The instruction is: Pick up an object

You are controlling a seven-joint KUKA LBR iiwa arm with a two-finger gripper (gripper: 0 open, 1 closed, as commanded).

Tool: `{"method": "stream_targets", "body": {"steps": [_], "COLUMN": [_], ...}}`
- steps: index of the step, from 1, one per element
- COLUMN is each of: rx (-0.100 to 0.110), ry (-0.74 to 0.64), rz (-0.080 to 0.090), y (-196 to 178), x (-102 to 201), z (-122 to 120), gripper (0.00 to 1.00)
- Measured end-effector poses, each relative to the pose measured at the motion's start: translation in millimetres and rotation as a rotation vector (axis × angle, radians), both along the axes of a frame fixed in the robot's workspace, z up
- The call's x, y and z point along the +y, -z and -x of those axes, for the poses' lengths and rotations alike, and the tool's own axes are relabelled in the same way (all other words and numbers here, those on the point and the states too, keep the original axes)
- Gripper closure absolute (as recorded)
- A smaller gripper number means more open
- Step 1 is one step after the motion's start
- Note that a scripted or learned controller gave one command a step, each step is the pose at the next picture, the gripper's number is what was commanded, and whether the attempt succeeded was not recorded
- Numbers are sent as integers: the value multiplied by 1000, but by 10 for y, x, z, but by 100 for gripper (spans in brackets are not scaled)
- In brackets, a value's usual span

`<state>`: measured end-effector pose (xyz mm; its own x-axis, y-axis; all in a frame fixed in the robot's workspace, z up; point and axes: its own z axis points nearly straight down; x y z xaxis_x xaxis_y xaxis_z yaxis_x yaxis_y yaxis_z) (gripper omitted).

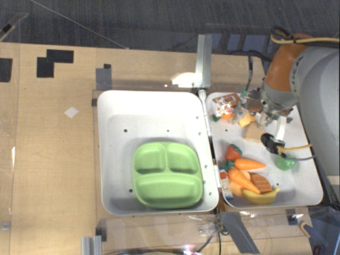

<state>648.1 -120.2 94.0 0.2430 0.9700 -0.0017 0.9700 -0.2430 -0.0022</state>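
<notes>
My gripper [256, 113] hangs low over the far part of the right bin [304, 191], with the orange-banded wrist just behind it. A yellow cheese wedge [245, 120] lies right at its left side, and a tan block [253, 134] sits just in front of it. I cannot see whether anything is held. To the left lies a white and orange snack packet [224, 106]. At the bin's near end are two carrots [249, 164], a red strawberry-like piece [232, 153], a brown waffle [261, 182] and a banana [260, 196].
A small green object [286, 163] rests toward the right bin's right side. The left bin [114, 142] holds a green divided plate [167, 174] in its near half. A thin wall separates the two bins.
</notes>
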Motion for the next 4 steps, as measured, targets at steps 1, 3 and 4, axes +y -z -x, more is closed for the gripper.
{"method": "stream_targets", "body": {"steps": [1, 3, 4], "rx": [26, 23, 17], "ry": [-245, -247, -252], "rz": [20, 19, 19], "y": [9, -101, -227], "x": [138, 142, 156], "z": [-142, -150, -172], "gripper": [0, 0, 100]}}
